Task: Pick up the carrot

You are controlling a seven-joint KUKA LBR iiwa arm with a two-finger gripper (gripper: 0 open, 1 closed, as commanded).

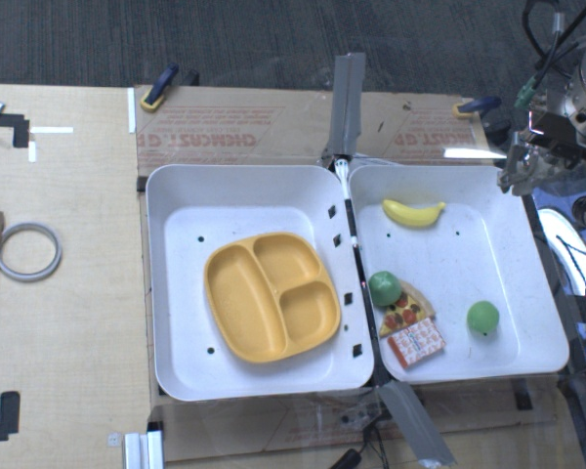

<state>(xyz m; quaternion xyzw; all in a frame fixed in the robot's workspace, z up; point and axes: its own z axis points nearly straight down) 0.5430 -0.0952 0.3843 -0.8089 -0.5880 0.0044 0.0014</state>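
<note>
Carrot placement is the open question: I cannot tell where it lies, since none of the pieces in the right bin (513, 262) reads plainly as a carrot from this slant. That bin holds a yellow banana (413, 212) near its far wall, a green round toy (383, 285) against the near-left side touching a pizza slice (409, 311), a small red-and-white box (417, 343) just beside the slice's near edge, and a green ball (482, 318) well apart to the right. The carrot may be tucked under or behind one of these, but that is only a guess. The left bin (158, 262) carries a yellow divided plate (272, 296). Outside the bins, a tape roll (26, 251) lies on the bench at far left. The gripper (521, 172) hangs above the far-right corner of the right bin, apart from every item, and whether it is spread or pressed together cannot be told. I judge the task to be at its start, with the approach not yet made. The next move calls for finding the carrot first, then travelling leftward and down over it, lined up across its narrow width.
</note>
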